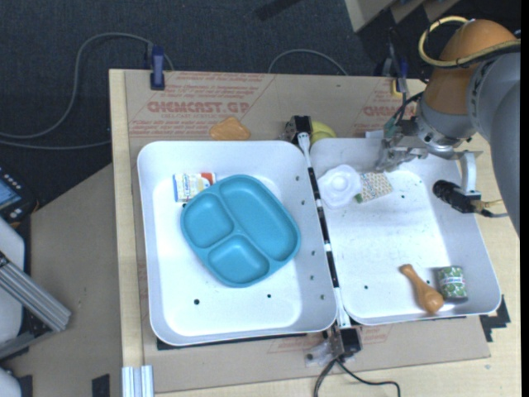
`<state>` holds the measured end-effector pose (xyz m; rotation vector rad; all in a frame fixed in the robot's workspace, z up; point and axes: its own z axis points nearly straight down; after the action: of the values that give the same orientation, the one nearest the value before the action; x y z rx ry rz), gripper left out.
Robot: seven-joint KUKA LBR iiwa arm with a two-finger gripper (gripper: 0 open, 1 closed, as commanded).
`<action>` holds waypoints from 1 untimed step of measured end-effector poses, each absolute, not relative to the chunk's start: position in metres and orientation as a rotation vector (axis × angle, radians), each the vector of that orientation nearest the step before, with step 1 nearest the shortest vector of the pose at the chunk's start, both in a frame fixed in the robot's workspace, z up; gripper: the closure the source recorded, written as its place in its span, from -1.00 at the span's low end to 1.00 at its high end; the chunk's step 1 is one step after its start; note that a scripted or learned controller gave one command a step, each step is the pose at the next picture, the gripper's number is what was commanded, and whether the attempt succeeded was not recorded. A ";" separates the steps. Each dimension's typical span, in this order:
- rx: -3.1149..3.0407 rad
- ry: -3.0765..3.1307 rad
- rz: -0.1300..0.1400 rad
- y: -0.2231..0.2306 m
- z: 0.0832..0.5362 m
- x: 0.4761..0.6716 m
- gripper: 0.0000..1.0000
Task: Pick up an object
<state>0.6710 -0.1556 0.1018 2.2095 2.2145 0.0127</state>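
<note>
Blue tray (240,228) sits frame-left; my hand (395,154) hovers upper right by a patterned packet (376,187), grip honestly can't tell.

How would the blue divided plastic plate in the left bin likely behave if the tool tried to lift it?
The blue divided plastic plate looks rigid and probably light. It is wide and lies flat, so a two-finger tool would likely need its rim. Its smooth surface may be slippery.

Even, bright light; slightly soft focus
</note>
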 end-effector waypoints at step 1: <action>2.211 2.216 0.011 -0.155 0.101 0.670 -1.00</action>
<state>0.6704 -0.1552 0.1005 2.2108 2.2162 0.0107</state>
